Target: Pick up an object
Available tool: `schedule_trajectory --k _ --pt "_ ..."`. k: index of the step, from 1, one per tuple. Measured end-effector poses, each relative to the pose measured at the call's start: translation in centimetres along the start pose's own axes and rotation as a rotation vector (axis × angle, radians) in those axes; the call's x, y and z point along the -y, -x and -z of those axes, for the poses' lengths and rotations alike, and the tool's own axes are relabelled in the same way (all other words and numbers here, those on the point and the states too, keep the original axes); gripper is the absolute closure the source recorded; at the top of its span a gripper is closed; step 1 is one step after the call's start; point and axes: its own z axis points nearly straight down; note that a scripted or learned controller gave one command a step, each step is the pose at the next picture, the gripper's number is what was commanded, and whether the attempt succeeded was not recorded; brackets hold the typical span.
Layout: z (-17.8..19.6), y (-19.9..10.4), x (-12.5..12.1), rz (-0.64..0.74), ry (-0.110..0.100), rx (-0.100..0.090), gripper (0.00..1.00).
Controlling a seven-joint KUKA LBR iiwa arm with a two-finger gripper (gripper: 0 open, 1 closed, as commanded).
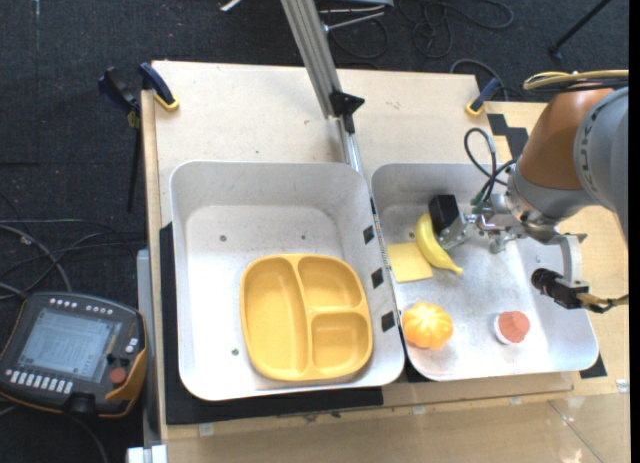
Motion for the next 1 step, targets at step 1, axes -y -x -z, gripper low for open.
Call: schedule_trajectory --k 1 --pt "1.22 0.01 -0.11 0.0 0.004 0.001 1.0"
